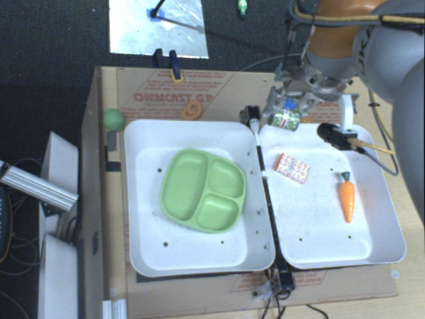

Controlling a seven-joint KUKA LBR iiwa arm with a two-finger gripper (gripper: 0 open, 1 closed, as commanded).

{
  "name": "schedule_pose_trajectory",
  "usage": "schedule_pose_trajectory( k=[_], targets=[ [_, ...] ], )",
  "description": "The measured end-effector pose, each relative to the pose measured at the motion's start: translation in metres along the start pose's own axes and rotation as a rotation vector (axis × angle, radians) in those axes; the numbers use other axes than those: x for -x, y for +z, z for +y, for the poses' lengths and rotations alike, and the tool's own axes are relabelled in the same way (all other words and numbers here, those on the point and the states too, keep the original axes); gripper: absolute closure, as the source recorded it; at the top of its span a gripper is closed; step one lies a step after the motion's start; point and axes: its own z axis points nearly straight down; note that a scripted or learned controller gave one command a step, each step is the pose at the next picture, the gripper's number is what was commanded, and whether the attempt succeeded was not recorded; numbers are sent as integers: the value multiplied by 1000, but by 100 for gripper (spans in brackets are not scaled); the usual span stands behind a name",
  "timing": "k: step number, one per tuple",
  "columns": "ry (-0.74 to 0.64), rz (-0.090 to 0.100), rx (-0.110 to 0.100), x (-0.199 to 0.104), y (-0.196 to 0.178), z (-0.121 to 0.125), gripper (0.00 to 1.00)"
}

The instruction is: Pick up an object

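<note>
Cam view, from above at a slant: my claw [287,107] hangs over the far rim of the R bin [319,234], near the corner next to the divide btw the two bins, w/ my arm coming in from the right. Right under the claw is a small can [287,119], green & white label, tilted, at that far rim. It's touching or v. close to the claw, but I can't tell if I've got hold of it, nor how wide the claw stands; too small & cluttered there. Rest of the R bin: a red-and-white packet [292,168] lies flat in the far-left part, near the divide, well apart from the can. A carrot [347,201] lies towards the right wall, green top pointing to the far side, well apart from the packet. L bin [153,248] holds a green tray [202,190] w/ three compartments, flat, about mid-bin, turned a bit askew. Outside the bins: a green ball [113,119] on the bench just beside the L bin's far-left corner, and an orange ring [191,110] on the board just beyond the L bin's far rim
</note>
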Motion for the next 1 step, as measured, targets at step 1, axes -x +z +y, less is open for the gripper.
schedule_pose_trajectory(
  k=[1],
  targets=[
    [0,0,0,0,0,0,0]
  ],
)
